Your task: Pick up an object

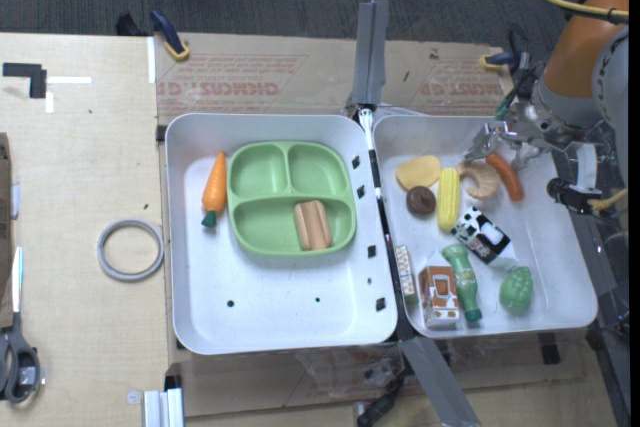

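My gripper (493,141) hangs over the far right part of the right bin (560,255), just above a red sausage (505,176) and a tan shell-like piece (482,181). Nothing is visibly held in it. Left of these lie a yellow lump (418,172), a brown ball (421,201) and a corn cob (449,198). Nearer the front are a black-and-white toy (481,235), a green bottle (462,281), a brown carton (438,297) and a green round fruit (516,289).
The left bin (270,310) holds a green divided plate (290,177) with a hot dog (312,224) in its front section, and a carrot (214,185) beside it. A grey ring (131,249) and scissors (18,355) lie on the bench at left.
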Robot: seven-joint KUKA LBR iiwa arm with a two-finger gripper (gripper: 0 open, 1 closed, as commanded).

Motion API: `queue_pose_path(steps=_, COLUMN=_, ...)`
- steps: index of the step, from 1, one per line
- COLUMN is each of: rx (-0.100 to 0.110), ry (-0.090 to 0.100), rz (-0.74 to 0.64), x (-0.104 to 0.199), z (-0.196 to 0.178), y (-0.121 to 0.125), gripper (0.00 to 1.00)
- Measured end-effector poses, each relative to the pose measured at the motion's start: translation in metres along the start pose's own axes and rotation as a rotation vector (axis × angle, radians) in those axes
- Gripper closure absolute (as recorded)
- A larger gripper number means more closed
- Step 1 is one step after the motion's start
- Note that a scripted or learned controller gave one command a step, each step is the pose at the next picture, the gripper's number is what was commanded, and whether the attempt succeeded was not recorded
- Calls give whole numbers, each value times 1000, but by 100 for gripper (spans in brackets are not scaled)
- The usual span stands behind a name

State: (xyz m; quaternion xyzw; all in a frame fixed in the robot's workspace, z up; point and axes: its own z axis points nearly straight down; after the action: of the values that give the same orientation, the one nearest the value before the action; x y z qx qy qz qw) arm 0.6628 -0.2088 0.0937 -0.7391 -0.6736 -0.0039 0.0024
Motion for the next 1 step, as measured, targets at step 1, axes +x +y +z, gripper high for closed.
queue_pose_path(steps=1, rx=-5, ry=-7, rz=-1, x=-2, z=-12, y=1, gripper=100)
